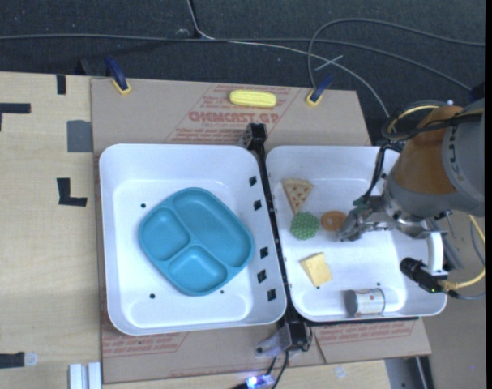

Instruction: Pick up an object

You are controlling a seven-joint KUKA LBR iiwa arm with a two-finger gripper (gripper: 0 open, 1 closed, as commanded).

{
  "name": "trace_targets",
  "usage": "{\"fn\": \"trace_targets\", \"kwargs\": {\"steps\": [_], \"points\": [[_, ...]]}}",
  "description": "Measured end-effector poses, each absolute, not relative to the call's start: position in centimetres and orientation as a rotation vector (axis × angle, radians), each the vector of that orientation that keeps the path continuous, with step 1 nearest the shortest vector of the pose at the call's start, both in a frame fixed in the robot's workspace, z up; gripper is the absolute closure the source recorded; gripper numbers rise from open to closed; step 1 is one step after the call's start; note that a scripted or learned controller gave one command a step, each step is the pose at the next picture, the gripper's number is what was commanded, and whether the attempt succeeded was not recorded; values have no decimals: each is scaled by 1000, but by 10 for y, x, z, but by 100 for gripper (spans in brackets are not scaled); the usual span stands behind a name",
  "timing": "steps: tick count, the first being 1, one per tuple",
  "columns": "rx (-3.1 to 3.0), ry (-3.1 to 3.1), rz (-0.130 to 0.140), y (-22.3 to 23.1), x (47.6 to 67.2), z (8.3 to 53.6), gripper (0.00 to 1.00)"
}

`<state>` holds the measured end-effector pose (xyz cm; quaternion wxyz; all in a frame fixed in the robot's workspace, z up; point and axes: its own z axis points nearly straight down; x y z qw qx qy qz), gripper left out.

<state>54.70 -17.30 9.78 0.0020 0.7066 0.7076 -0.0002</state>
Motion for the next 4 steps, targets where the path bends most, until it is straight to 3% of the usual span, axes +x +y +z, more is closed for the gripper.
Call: {"fn": "trace_targets", "kwargs": {"steps": [2,3,4], "points": [[2216,2221,4,-168,560,196,100],[2219,2222,1,-168,560,211,100],[2217,2228,0,-116,549,217,100]]}}
